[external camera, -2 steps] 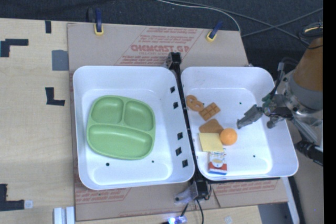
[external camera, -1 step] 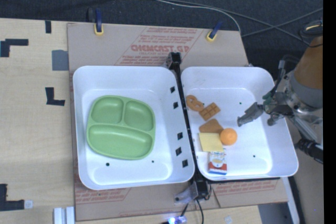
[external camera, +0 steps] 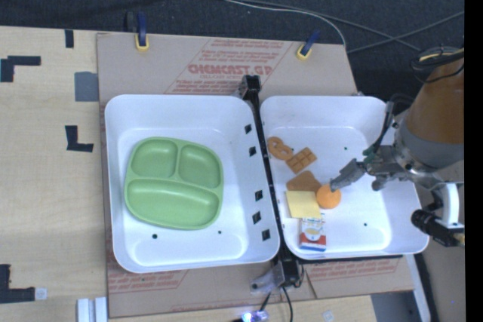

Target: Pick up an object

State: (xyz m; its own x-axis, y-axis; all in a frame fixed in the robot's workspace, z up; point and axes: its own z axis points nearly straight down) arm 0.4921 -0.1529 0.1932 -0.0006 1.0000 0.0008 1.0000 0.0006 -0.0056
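Observation:
The right bin [external camera: 355, 113] holds several small items: a brown pretzel [external camera: 278, 148], a brown waffle piece [external camera: 302, 159], a brown slab [external camera: 304, 182], a yellow block [external camera: 302, 203], an orange ball [external camera: 328, 197] and a red-and-white carton [external camera: 312, 232]. My gripper [external camera: 346, 177] reaches in from the right, low over the bin. Its tip sits just up and right of the orange ball, very close to it. Nothing shows between the fingers.
The left bin [external camera: 121, 113] holds a green divided plate [external camera: 175, 183]. A black divider [external camera: 260, 162] runs between the bins. Two clamps [external camera: 141, 38] [external camera: 306, 49] pin the cardboard at the back. The arm's body [external camera: 434, 124] hangs over the right bin's right edge.

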